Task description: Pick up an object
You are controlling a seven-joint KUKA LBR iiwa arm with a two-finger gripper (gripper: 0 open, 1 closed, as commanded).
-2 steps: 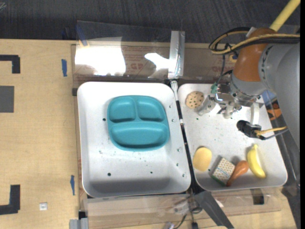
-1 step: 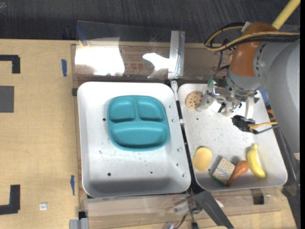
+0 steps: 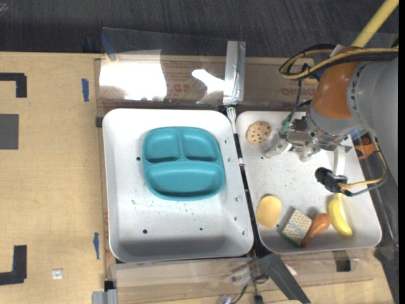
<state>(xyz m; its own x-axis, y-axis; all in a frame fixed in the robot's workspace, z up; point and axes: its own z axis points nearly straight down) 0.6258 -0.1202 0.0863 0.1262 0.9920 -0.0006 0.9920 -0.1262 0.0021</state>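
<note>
The camera view looks down on two white bins set side by side on the bench. The left bin (image 3: 120, 189) holds a teal tray (image 3: 183, 162) with three compartments, lying flat near the bin's middle.

The right bin (image 3: 373, 230) holds the small things. A cookie (image 3: 258, 132) lies in its far left corner. Along the near edge sit a lemon (image 3: 269, 210) at the left, then a box (image 3: 295, 226) with a patterned face, tilted on one corner, then a carrot (image 3: 317, 225) touching the box, and a banana (image 3: 340, 215) just beside the carrot at the right.

The arm (image 3: 373, 97) reaches in from the right, its orange band (image 3: 333, 94) above the wrist. The gripper (image 3: 286, 142) hangs over the far part of the right bin, just beside the cookie and well apart from the things along the near edge. Whether the gripper is parted or closed cannot be told, and nothing is seen in it. A black cable (image 3: 332, 179) loops below the wrist, above the banana.
</note>
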